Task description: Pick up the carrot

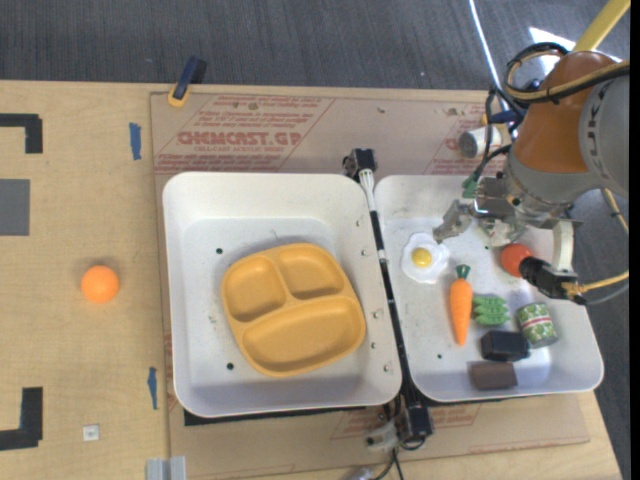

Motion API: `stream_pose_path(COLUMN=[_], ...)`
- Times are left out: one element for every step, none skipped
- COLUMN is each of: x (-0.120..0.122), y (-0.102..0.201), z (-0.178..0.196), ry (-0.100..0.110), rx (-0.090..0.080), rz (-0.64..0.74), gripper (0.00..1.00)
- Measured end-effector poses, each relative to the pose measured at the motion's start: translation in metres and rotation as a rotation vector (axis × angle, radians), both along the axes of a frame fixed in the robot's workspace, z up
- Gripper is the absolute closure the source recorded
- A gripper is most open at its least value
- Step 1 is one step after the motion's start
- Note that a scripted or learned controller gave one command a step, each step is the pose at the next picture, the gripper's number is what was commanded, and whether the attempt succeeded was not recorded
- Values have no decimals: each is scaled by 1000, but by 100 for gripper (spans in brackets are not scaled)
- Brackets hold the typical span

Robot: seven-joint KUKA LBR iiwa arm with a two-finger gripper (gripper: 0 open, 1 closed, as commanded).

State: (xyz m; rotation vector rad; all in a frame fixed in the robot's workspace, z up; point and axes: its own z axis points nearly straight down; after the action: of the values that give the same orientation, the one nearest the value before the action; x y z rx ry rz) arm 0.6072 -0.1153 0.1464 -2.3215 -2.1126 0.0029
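- Carrot: one, orange with a green top, lying lengthwise in the right bin beside one fried egg
- Left bin: one yellow tray
- Gripper: fingers spread, holding nothing

A wooden bench fills the left and near side, with cardboard laid over it on the right. Dark grey carpet runs along the far edge. Black tape marks and blue tape bits dot the bench's left part.
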Motion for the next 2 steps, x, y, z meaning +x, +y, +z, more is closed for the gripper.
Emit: stream_pose_path(x=[-42, -40], y=[-21, -21], z=[-61, -50], ry=[-3, -8], rx=[1, 0], rz=[293, 293], gripper=[0, 100])
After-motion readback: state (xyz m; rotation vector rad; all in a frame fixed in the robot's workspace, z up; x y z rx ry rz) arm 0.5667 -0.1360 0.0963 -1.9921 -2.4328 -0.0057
